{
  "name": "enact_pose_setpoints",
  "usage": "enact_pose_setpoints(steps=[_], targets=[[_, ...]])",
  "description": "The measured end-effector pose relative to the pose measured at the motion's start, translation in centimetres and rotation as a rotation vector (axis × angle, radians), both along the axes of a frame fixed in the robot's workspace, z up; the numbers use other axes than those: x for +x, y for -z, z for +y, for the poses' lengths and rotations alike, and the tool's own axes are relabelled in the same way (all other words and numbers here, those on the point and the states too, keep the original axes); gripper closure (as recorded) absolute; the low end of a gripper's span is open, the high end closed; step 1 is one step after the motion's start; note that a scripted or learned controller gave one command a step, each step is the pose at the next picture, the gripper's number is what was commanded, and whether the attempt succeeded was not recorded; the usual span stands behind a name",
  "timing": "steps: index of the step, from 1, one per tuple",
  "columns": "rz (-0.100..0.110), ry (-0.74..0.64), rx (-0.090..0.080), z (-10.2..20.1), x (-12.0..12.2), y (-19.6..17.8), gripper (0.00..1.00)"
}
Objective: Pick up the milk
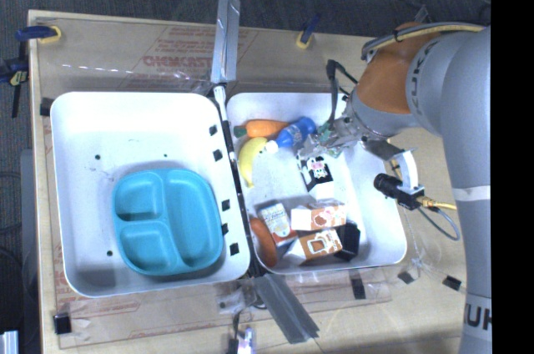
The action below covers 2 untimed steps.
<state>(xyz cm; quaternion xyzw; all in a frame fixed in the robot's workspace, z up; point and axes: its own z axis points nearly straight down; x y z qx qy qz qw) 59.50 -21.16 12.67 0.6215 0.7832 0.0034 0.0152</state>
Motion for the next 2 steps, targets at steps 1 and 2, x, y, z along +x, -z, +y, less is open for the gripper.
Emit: enact_pose_setpoints(steps=[1,2], targets=[[0.000,0.000,0.000,0.0,0.0,0.0,0.00],[-0.009,-0.043,-0.002,-0.1,-5.2,1.9,0.00]])
